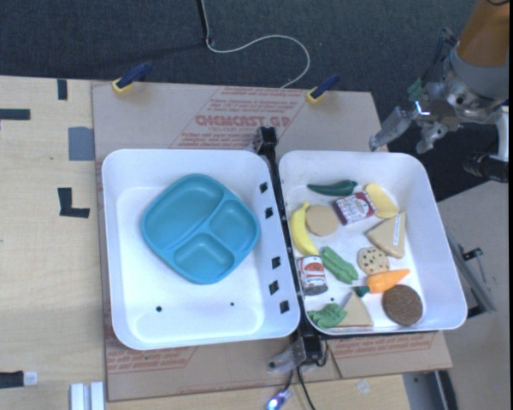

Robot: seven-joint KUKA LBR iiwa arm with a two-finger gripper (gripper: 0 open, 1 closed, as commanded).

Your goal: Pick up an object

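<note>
The right bin [432,196] holds several toy foods: a green chili [332,187], a banana [302,229], a red packet [353,207], a sandwich wedge [388,235], a carrot [386,280], a small can [313,274] and a brown round patty [402,304]. My gripper [409,135] hangs above and just beyond the right bin's far right corner. It is open, its two fingers spread apart with nothing between them. It touches none of the foods.
The left bin [120,229] holds a blue divided plate [201,227]. A black divider [278,229] runs between the two bins. Cardboard [239,118] lies under both, and a white cable [265,45] loops behind them.
</note>
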